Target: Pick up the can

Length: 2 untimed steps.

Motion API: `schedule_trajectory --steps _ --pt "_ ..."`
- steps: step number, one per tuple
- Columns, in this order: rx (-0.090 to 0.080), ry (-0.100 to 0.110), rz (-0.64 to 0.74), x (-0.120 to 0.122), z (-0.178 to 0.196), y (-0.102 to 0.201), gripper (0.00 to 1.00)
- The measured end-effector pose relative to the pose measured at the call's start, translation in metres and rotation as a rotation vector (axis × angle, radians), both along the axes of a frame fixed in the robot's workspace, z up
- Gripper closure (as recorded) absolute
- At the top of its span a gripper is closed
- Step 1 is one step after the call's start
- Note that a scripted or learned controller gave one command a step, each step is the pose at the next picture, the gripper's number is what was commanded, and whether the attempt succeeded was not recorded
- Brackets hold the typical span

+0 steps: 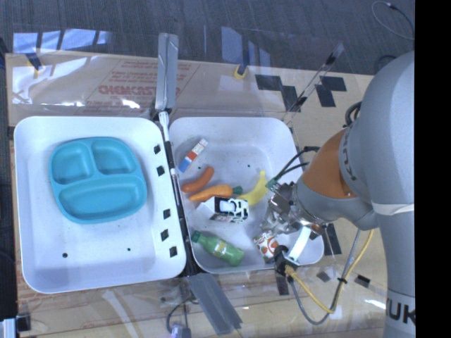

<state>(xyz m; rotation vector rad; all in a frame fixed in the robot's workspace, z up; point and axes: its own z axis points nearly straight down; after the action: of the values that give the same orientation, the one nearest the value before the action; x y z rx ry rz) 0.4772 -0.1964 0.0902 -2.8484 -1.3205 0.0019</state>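
Here the claw meets the can against the right bin's front-right wall.

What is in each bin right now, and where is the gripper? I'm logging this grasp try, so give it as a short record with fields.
left bin: blue divided plate
right bin: can, green bottle, banana, carrot, sausage, tube, black-and-white item
gripper: low over the right bin's near right corner, at the can
grasp: cannot tell

Blue tray, green bottle, orange carrot, yellow banana
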Motion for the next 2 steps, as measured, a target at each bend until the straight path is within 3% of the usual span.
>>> schedule_trajectory --steps 1,2 --pt "-0.002 0.0 -0.292 -0.001 0.0 -0.009 0.0" --pt "0.004 0.008 -0.302 0.005 -0.002 0.02 0.0"
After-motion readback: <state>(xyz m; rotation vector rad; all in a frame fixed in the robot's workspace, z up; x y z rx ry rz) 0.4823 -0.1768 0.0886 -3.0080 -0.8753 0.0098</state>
